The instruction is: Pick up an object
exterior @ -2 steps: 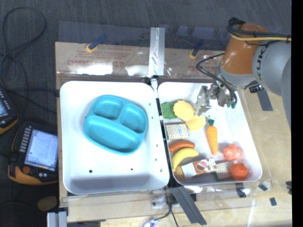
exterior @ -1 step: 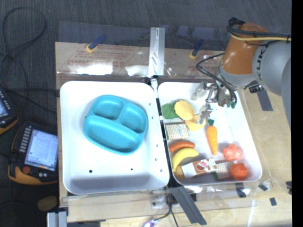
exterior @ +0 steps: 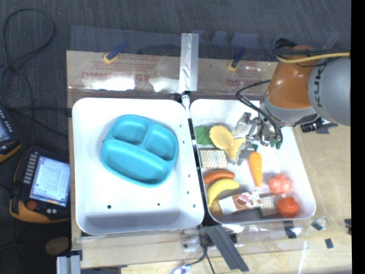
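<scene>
Heaped in the right bin (exterior: 305, 176): an orange carrot (exterior: 256, 167) standing on end, pale yellow pieces (exterior: 224, 138) beside a green leaf (exterior: 202, 134), a banana (exterior: 219, 189) nearer, two red tomatoes (exterior: 283, 194) at right, a small printed carton (exterior: 246, 202) lying flat along the near wall.

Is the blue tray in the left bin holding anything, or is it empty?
Empty. The blue tray lies flat in the left bin, and all three compartments show bare blue.
</scene>
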Controlling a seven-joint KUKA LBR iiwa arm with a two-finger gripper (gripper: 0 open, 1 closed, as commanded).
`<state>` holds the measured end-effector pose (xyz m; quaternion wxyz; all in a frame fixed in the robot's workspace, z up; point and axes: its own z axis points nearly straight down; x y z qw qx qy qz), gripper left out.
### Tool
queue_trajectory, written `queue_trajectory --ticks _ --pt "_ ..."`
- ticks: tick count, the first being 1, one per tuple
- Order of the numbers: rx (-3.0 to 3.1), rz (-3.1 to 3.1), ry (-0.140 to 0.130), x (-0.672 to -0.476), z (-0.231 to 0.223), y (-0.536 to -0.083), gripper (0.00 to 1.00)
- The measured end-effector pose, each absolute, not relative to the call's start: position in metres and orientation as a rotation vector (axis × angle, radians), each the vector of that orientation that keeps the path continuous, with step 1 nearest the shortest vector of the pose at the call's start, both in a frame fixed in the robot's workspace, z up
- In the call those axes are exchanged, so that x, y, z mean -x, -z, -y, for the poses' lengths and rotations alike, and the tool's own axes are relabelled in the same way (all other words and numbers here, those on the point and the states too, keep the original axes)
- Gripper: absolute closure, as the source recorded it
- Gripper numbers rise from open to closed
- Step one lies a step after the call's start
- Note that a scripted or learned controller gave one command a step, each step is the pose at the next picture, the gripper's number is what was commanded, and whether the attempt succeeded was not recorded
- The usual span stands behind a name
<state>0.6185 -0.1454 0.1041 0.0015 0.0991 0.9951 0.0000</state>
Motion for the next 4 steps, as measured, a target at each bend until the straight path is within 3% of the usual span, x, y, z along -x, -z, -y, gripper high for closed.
queue_trajectory --ticks 1,2,3,4 --pt "-0.846 -3.003 -0.001 -0.577 0.102 -0.092 0.0" --pt "-1.321 -2.848 0.005 -0.597 0.174 -0.152 0.0" --pt "-1.298 -2.848 0.001 -0.609 0.16 -0.091 0.0" --pt "-1.286 -2.832 -0.001 -0.615 0.161 -0.111 1.0"
